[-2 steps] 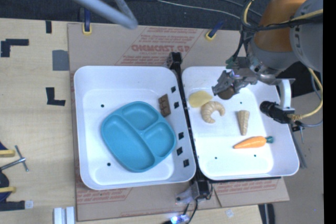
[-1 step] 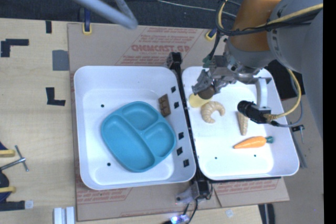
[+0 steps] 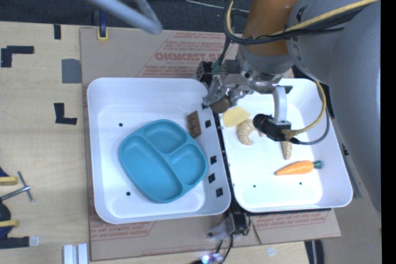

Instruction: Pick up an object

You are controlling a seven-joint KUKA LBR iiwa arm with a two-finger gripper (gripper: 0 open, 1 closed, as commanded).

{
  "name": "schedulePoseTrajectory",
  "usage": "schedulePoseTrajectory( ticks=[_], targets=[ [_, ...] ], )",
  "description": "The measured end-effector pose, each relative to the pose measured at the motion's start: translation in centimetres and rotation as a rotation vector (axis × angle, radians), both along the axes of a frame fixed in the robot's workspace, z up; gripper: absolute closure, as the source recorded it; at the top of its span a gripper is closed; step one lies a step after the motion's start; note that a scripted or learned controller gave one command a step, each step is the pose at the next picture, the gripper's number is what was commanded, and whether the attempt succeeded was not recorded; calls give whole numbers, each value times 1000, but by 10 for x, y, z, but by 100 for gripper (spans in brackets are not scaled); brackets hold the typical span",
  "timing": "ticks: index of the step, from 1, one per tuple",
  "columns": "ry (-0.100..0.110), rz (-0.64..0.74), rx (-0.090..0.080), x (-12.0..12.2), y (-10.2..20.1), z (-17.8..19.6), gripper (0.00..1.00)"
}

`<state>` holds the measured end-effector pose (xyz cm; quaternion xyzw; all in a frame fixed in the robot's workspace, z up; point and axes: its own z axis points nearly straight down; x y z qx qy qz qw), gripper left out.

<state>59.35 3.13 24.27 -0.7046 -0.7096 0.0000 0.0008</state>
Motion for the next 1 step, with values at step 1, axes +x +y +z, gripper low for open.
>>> schedulePoseTrajectory(
  ticks=[1],
  targets=[
    [3, -1, -1, -4, 54, -19, 100]
  ],
)
